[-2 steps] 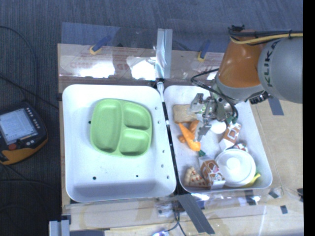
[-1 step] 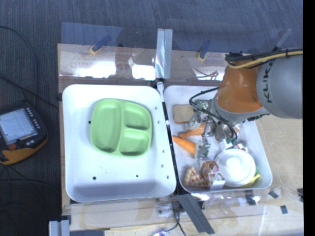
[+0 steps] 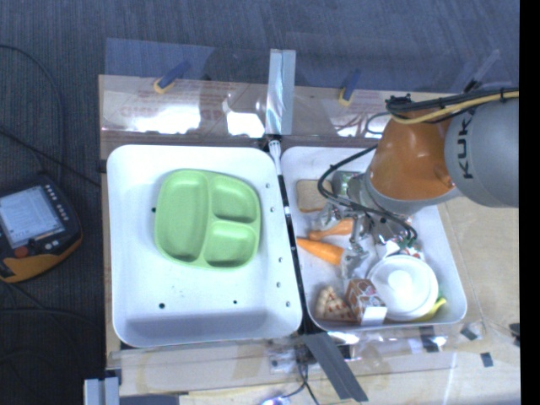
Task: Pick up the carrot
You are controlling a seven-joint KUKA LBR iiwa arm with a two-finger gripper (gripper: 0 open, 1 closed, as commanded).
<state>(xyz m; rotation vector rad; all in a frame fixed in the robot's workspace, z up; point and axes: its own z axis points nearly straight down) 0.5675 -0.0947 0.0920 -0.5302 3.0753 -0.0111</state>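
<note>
The carrot [image 3: 321, 248] lay unlifted on the right bin's [image 3: 451, 264] floor, the tool [image 3: 361, 245] low just beside it, its grip state impossible to tell.

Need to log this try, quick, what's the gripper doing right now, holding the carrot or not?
Gripper: down in the right bin beside the carrot; open or shut cannot be told.
</note>
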